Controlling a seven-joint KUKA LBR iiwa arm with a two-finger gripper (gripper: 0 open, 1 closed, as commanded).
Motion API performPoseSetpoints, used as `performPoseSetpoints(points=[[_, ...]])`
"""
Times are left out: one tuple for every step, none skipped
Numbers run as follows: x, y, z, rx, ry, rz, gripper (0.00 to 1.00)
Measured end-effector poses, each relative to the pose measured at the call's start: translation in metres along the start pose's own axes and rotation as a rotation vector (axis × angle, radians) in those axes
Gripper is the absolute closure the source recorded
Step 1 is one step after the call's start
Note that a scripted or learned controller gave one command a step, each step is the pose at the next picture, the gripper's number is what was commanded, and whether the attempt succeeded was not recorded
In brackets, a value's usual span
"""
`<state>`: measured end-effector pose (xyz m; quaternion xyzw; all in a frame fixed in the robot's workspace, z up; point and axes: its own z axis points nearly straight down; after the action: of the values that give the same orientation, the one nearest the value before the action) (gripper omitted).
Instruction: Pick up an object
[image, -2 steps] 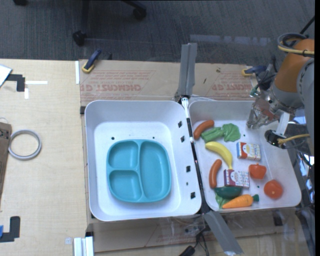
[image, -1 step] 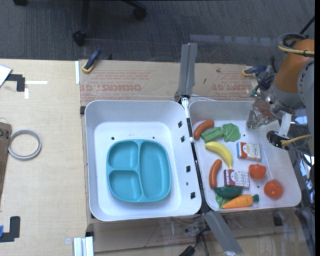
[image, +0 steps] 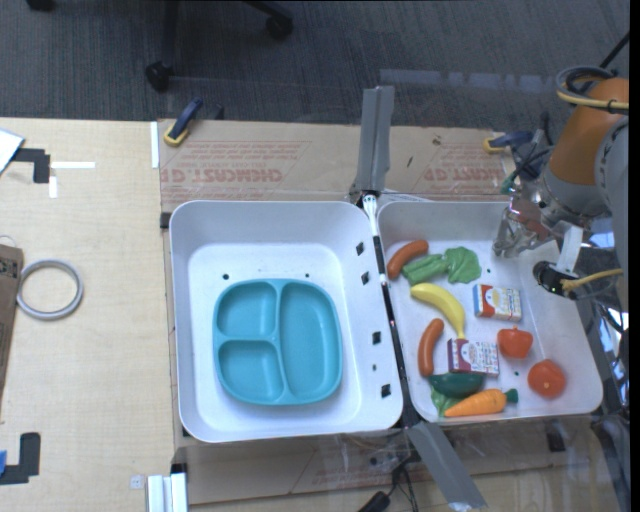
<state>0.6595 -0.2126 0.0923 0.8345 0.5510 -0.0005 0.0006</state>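
Observation:
The right bin (image: 590, 395) holds several toy foods: a reddish sausage (image: 407, 257), a green leafy piece (image: 446, 266), a banana (image: 441, 303), a second sausage (image: 430, 345), two small cartons (image: 497, 301) (image: 473, 357), two red tomatoes (image: 515, 343) (image: 547, 378), a carrot (image: 478, 403) and a dark green vegetable (image: 455, 383). My gripper (image: 508, 242) hangs over the bin's far right corner, right of the leafy piece and above the upper carton. I see nothing held in it.
The left bin (image: 190, 300) holds a blue divided plate (image: 278, 341). A tape roll (image: 45, 289) lies on the wooden bench at the left. A grey post (image: 376, 140) stands at the back between the bins. Cables (image: 575, 280) trail by the arm's wrist.

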Motion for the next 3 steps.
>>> performPoseSetpoints(points=[[0.001,0.0,0.001,0.001,-0.001,-0.074,1.0],[-0.001,0.0,0.001,0.002,-0.001,-0.157,1.0],[0.014,-0.006,0.0,0.001,0.001,0.424,1.0]])
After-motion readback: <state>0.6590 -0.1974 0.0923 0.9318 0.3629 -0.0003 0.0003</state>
